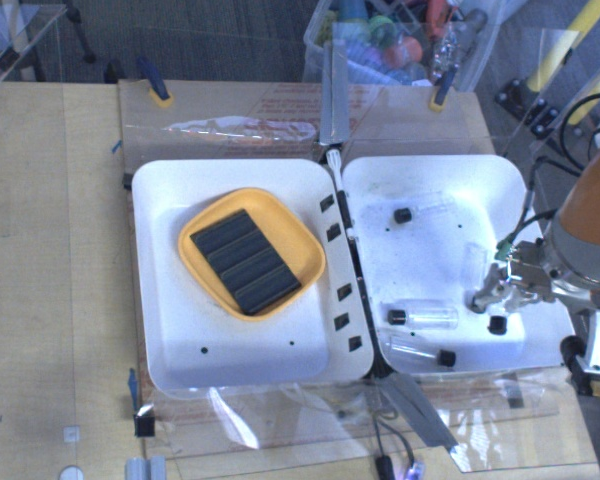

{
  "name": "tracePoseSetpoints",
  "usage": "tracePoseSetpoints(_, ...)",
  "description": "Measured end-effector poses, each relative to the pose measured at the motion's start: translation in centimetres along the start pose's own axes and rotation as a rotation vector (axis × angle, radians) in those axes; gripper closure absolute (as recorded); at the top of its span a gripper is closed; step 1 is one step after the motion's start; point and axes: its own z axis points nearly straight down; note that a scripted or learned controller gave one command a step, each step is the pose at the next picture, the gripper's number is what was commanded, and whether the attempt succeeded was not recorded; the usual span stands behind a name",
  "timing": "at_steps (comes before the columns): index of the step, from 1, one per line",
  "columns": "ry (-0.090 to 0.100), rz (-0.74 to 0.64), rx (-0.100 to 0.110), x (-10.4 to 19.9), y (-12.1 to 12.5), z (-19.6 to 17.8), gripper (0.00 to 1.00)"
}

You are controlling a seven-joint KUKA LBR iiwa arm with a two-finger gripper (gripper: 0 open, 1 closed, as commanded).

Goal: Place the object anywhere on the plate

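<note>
Camera view looks down on two white bins, and the yellow plate (pixel 252 251) in the left bin (pixel 160 268) serves as the landmark for everything else. A dark ribbed block (pixel 247 261) already lies across the middle of that plate, its long axis running diagonally.

Well to the right of the plate, across the divider and inside the right bin (pixel 430 183), sit several clear vials with black caps. The most distinct is a clear vial (pixel 422 317) lying on its side, its long axis roughly parallel to the near rim of the bin, with its black cap at the end nearer the plate. A second vial (pixel 420 353) lies a little farther from the plate toward the near rim, and a small black cap (pixel 403 215) rests apart toward the far side.

The gripper (pixel 492 298) hangs farther still from the plate, just beyond the clear vial's uncapped end. Its jaws are too small and too cluttered by cabling to read, so I cannot tell whether they stand wide or narrow, and nothing is visibly between them.

Judging from this layout, the vial lies plateward of the gripper, so a pick would mean moving toward the plate and closing across the vial's short axis, then carrying it over the divider.
</note>
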Motion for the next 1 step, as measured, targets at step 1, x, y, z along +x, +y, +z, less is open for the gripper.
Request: tracePoseSetpoints(1, 0.000, 0.000, 0.000, 0.00, 0.00, 0.00, 0.00)
